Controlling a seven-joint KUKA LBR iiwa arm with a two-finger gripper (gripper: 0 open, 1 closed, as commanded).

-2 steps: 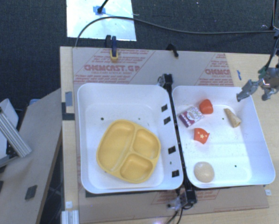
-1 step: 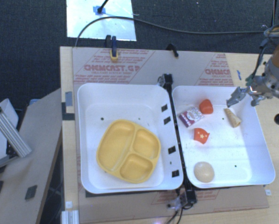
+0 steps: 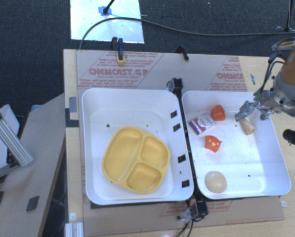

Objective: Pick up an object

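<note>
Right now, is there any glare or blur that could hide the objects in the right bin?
Camera view: the right bin floor shows a bright washed-out patch along its near side, where the pale round object blends in; the red pieces stand out clearly; the hand looks soft and dim, its edges hard to read.

One camera, fixed high over the bench (image 3: 152, 63), looks down at a slant. It stands far enough back to take in both white bins whole: the left bin (image 3: 100, 102) sits near the middle of the view, the right bin (image 3: 271, 152) toward the right side. Dark floor shows beyond the bench's far edge at the top. The arm (image 3: 290, 73) enters from the right edge, cut off by the frame.
</note>
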